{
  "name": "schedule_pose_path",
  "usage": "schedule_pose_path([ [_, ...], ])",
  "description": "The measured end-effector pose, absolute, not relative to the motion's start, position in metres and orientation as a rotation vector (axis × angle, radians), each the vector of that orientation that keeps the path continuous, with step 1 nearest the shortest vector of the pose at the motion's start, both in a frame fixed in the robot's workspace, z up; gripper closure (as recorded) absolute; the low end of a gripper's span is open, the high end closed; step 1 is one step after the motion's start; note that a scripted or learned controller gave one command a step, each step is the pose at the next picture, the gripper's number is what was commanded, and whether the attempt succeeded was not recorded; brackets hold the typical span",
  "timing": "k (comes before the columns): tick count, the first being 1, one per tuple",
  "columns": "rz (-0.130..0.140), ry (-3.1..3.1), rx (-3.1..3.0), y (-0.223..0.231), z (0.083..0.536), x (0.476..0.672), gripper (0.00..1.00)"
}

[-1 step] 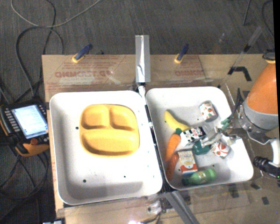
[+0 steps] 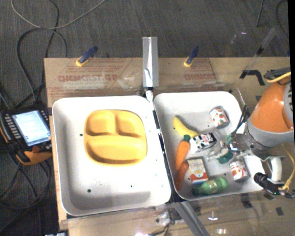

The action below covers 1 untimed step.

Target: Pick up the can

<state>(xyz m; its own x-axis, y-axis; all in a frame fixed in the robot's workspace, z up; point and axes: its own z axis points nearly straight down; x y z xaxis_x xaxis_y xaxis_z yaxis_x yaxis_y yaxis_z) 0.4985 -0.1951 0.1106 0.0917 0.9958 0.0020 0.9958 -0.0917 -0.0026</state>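
The jaws (image 2: 227,150) hung low inside the right bin (image 2: 163,139), and I cannot tell if they were open or closed. They seemed placed there to reach a can (image 2: 239,170) just beside them, near the bin's front right corner. It looked small, lying tilted, white with red marks. A second similar can (image 2: 219,116) lay toward the back edge.

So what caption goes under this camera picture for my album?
Robot gripper reaching into the right bin of toy food, near a can.
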Motion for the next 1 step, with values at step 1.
schedule_pose_path([
  [1, 0.007, -1.872, -2.524, -0.1942, 0.1693, 0.5859, 0.0],
])
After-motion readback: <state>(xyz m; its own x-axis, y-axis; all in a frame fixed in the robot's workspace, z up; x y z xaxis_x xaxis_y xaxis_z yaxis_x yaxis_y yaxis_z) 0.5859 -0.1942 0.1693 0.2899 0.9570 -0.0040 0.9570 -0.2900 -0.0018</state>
